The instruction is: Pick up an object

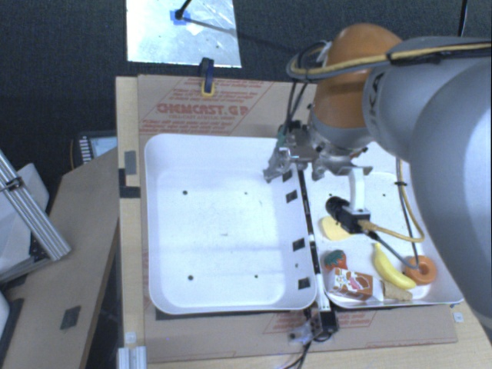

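Note:
My gripper (283,166) hangs over the far end of the divider between the two bins, above the left bin's (215,229) right edge. Nothing shows held in it. The objects lie in the near part of the right bin (384,187): a yellow flat piece (332,228), a banana (388,266), an orange ring (422,270), a red round fruit (334,259), a small printed red packet (354,284) and a tan piece (398,292). All of them lie well nearer the camera than the gripper. The arm's grey body covers the right side of that bin.
Both bins rest on a cardboard sheet (207,106). A shiny foil sheet (183,21) lies beyond it, and a yellow clamp (207,79) sits at the cardboard's far edge. An aluminium rail (27,210) stands at the left.

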`<state>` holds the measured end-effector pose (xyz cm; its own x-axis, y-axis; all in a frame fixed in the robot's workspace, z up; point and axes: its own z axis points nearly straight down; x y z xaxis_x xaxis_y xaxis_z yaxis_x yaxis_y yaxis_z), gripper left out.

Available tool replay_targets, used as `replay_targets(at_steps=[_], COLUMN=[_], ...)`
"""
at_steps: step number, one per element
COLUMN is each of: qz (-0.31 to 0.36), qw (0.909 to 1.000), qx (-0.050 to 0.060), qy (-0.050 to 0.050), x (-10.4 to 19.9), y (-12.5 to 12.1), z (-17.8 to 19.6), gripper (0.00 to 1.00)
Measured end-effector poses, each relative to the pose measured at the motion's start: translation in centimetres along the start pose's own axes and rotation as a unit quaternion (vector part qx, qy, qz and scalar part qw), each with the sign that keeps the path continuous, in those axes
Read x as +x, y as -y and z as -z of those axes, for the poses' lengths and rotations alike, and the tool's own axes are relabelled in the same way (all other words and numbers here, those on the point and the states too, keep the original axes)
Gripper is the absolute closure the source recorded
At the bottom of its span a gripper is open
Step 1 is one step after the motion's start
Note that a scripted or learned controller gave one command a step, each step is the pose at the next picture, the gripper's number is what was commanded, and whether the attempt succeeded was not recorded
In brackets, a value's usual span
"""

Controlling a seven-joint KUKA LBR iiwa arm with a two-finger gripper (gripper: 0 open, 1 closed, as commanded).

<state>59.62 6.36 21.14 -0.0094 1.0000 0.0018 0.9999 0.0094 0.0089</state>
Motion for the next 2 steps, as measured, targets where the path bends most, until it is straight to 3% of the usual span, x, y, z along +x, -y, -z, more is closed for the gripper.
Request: replay_targets(at_steps=[1,2], qz=[-0.001,0.003], qw=[1.0,1.0], qx=[0.002,0.001], qy=[0.0,-0.005], x=[2.2,-9.1], y=[-5.4,-5.6], z=[-2.8,-6.2], gripper=[0.0,0.0])
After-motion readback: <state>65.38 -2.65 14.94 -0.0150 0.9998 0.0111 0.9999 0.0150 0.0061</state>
